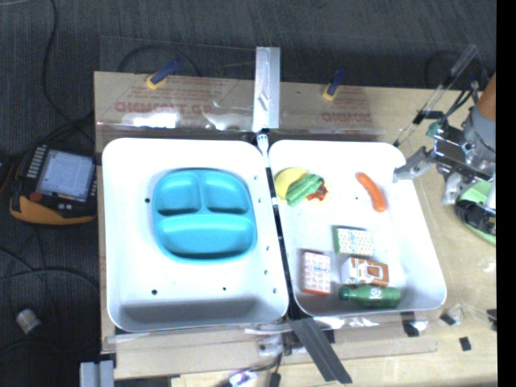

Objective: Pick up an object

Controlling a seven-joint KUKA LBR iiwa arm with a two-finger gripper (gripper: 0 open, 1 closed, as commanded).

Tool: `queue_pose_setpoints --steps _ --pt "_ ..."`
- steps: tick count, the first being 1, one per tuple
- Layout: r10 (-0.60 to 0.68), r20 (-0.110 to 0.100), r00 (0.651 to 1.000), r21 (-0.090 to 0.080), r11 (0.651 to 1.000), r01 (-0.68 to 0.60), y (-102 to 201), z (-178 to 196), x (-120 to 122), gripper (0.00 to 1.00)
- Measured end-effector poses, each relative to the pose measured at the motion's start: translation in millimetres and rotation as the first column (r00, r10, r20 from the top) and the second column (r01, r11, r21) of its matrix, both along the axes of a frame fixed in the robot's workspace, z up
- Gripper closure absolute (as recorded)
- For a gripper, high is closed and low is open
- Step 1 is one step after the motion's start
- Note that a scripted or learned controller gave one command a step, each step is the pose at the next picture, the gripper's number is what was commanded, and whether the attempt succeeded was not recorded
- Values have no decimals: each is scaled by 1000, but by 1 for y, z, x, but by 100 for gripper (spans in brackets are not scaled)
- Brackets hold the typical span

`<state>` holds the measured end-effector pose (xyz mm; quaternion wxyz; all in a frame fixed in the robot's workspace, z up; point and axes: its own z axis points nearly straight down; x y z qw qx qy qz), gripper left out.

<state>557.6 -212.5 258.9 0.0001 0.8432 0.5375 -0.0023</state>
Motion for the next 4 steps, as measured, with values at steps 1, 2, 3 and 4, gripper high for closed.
queue_pose_setpoints --steps 1,2,3,4 --pt "-80 -1 997 -2 997 80 2 -70 55 0" --pt "-133 -5 991 9 991 133 9 -157 90 0" --pt "-146 0 989 1 989 146 26 -99 76 0" --pt "99 5 995 5 995 -99 12 -159 71 0"
